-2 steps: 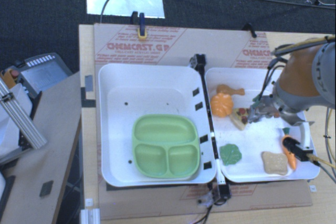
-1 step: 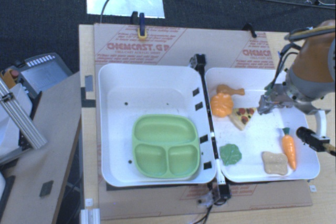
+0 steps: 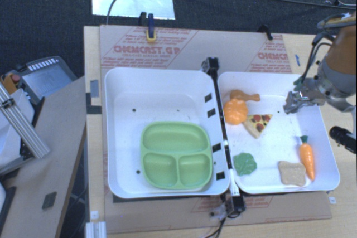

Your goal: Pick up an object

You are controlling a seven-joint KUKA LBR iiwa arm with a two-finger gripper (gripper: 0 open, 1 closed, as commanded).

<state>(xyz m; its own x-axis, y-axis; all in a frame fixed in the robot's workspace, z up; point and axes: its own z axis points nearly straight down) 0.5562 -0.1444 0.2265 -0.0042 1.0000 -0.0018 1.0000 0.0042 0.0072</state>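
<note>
White bins sit before you: the left bin carries a green tray; the right bin has a carrot, pizza slice, bread. Whether the fingers, at its right edge, are apart or together, you cannot tell.

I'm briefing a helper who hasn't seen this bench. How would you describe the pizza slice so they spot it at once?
Look in the right-hand white bin, in its upper left part. Just below and right of the orange pumpkin-like toy lies the pizza slice. It is the only wedge-shaped piece, pale yellow with red dots on top, unlike the plain tan bread slice near the bin's front.
</note>
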